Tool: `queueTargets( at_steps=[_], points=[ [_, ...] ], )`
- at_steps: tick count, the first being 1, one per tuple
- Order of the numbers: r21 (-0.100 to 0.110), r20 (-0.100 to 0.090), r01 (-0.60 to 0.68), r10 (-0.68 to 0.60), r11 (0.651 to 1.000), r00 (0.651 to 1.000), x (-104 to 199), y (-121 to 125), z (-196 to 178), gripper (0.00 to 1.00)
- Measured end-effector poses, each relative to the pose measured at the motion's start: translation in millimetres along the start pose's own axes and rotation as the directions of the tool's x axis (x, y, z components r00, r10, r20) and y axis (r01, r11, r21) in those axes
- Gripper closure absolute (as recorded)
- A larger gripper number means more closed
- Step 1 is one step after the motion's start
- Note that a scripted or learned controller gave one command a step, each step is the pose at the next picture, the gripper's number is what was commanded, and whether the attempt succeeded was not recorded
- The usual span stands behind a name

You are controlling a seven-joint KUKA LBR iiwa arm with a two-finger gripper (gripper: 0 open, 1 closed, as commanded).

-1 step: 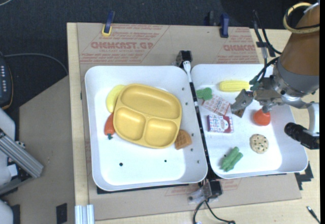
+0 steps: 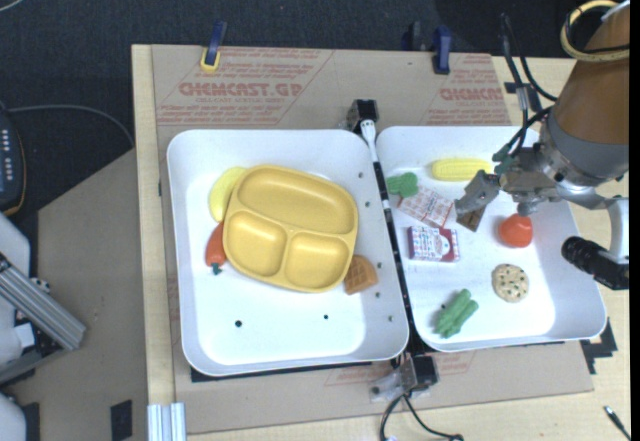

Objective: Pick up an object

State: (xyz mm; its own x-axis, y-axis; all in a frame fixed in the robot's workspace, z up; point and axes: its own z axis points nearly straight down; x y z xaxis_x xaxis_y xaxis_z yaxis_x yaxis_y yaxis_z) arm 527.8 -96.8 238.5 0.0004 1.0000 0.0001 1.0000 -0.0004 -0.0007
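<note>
Camera view has the gripper (image 2: 482,197) hanging in the right bin (image 2: 575,324), its fingers spread and pinching nothing. Nearest to it is the red-and-white packet (image 2: 430,243), lying just to its near-left, flat, long axis running left to right; a red tomato (image 2: 516,229) sits just right of the fingertips

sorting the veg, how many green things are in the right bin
2. A green piece lies near the right bin's upper left corner; green beans lie near its lower edge. The hand may hide others.
</note>
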Motion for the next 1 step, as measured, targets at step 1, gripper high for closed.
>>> queueTargets(
  at_steps=[1],
  points=[
    [0.005, -0.002, 0.0, 0.0, 1.0, 1.0, 3.2, 3.5, 43.7, 0.0]
  ],
)
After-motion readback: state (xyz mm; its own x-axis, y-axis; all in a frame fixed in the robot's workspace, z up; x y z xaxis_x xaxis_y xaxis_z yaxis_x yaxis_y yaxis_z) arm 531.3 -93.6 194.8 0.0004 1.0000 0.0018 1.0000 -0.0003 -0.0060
